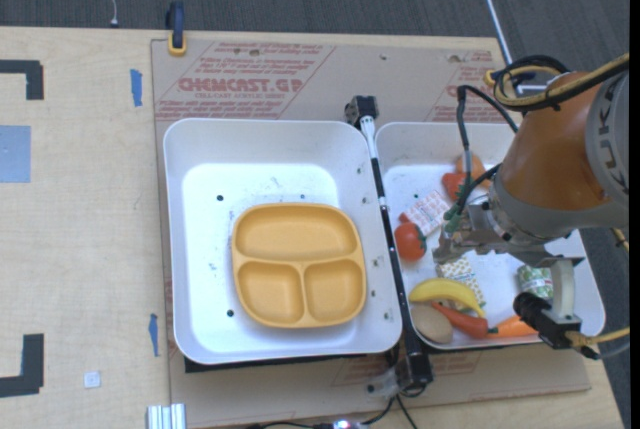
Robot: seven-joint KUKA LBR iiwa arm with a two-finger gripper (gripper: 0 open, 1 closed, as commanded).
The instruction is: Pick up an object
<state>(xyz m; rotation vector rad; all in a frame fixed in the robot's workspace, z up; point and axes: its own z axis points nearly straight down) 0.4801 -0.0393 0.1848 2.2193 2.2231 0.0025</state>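
Gripper (452,239) at the end of the grey and orange arm (560,162) hangs low inside the right bin (400,149), over its middle. Whether it is released or clenched cannot be told from this angle, because the wrist and cables cover most of it.

Several small objects lie in the right bin. A red tomato (409,240) sits near the bin's left wall, just left of the gripper. A white packet with red print (428,211) lies just above the tomato, toward the far edge. An orange-red piece (457,182) rests further back, partly behind a cable. Along the near edge, a yellow banana (447,292) curves above a round tan object (433,322), and a red pepper (462,319) lies just beside them, touching the banana's lower side. An orange carrot (515,325) rests further toward the near right corner. A patterned item (458,269) lies directly beneath the gripper, too small to identify.

The left bin (190,247) holds a yellow divided tray (298,263) with three compartments, resting toward the near right part of the bin. Both bins sit side by side on a brown cardboard sheet (250,77) on the wooden bench (70,217).
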